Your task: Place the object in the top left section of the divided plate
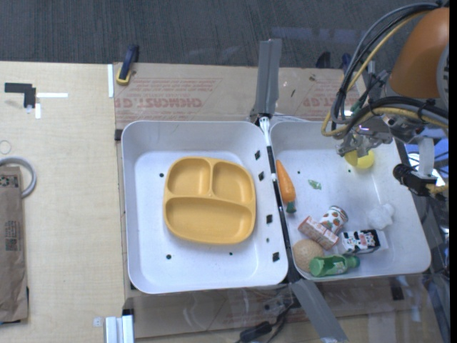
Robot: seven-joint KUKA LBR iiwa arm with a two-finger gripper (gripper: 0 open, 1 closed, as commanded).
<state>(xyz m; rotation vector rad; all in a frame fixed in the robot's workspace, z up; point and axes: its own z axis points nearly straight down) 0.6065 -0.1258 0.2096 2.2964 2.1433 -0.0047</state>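
On your left sits the left bin (136, 213), with the yellow divided plate (210, 200) lying flat near its middle, all three sections bare. Moving right, a toy carrot (285, 182) lies along the left wall of the right bin (400, 263). Beyond it, near the front edge, you have a small printed can (332, 220), a brown wrapped snack (316, 231), a tan round piece (306, 251), a green bottle (333, 265) on its side and a small milk carton (360, 241). Further right and toward the back, the gripper (359, 148) hangs over the right bin with a yellow object (360, 159) clenched between its fingers, well apart from the plate.
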